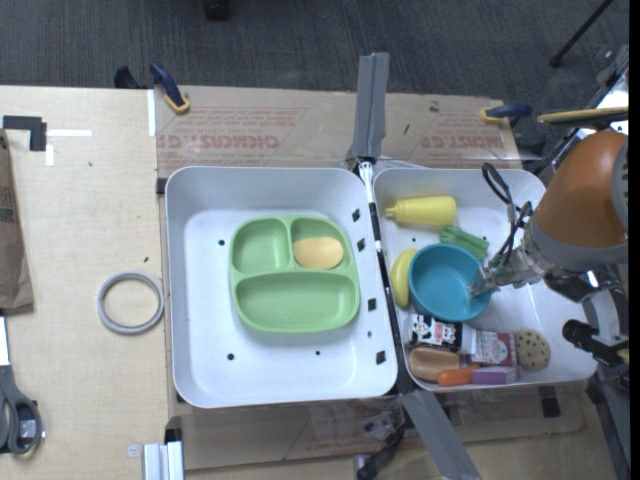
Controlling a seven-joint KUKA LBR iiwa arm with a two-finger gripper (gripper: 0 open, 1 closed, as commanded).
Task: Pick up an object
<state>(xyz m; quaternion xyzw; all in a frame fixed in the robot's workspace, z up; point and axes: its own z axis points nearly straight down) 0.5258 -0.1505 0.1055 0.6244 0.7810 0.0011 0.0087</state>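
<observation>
Reaching into the right bin (560,368), the pincer (484,286) touches one blue bowl (445,281); its finger spread cannot be told. Beside it, one green tray (295,303) holds one yellow lump (318,253). Beyond lies dark carpet (250,18).

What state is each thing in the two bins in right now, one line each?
Green divided tray: flat in the left bin, a yellow piece in its upper right compartment.
Blue bowl: upright in the right bin, gripper at its rim.
Yellow bottle: lying on its side.
Cookie: lying flat.
</observation>
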